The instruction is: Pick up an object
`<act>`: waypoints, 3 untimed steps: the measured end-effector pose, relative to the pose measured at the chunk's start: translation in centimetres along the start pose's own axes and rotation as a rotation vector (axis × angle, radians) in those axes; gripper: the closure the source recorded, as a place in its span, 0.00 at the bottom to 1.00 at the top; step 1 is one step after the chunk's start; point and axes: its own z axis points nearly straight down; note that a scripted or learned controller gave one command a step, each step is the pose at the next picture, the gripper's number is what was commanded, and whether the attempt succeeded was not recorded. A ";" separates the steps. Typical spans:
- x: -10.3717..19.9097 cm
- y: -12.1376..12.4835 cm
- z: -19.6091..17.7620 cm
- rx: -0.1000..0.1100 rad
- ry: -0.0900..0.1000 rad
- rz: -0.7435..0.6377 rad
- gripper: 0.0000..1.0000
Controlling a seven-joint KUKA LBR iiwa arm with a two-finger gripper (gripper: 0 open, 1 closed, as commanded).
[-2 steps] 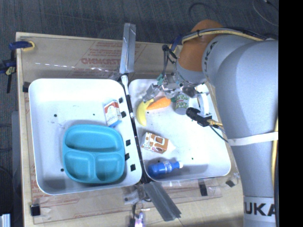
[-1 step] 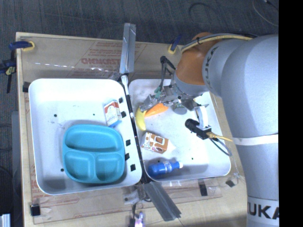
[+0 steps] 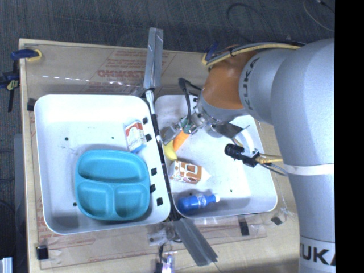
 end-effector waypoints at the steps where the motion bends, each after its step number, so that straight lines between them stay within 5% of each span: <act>1: 0.1 0.3 -0.9 -0.002 0.002 -0.005 1.00; 2: 0.1 0.3 -0.9 -0.002 0.001 -0.004 0.00; 3: 0.0 0.4 -1.7 -0.001 0.000 -0.008 1.00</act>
